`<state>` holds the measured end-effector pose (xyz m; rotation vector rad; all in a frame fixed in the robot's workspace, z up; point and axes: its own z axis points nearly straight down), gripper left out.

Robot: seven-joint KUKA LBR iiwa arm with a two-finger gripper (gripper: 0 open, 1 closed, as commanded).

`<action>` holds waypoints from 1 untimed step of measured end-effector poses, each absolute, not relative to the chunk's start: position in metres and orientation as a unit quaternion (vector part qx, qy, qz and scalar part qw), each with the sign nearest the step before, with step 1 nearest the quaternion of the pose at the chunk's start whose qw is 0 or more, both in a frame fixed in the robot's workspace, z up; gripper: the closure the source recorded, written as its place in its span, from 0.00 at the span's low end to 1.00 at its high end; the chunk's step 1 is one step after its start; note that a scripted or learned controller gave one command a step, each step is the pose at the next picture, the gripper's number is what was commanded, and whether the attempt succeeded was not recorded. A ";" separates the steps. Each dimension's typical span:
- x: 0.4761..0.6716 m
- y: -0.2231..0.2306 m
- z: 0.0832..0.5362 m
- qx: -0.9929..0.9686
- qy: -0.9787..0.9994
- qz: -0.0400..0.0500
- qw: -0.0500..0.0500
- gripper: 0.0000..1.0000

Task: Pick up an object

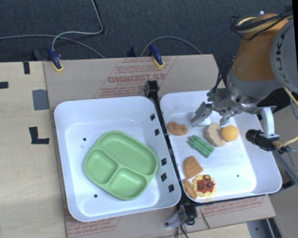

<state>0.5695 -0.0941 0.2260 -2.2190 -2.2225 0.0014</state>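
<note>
Where the desk (17, 153) carries two white bins, the left bin (66, 118) holds a green divided plate (121, 165). Right bin (258, 184): brown pretzel (177, 129), green bean pods (200, 145), toast slice (192, 166), small pizza (204, 185), pale bun (213, 134) touching an orange (229, 133). Tool (214, 118) hangs just above bun and orange, fingers spread, nothing between them. Grey arm (267, 48) enters from right.

arm (267, 43) cut off at right edge
</note>
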 end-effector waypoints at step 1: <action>0.576 -0.109 0.119 -0.707 -0.707 0.001 0.002 0.00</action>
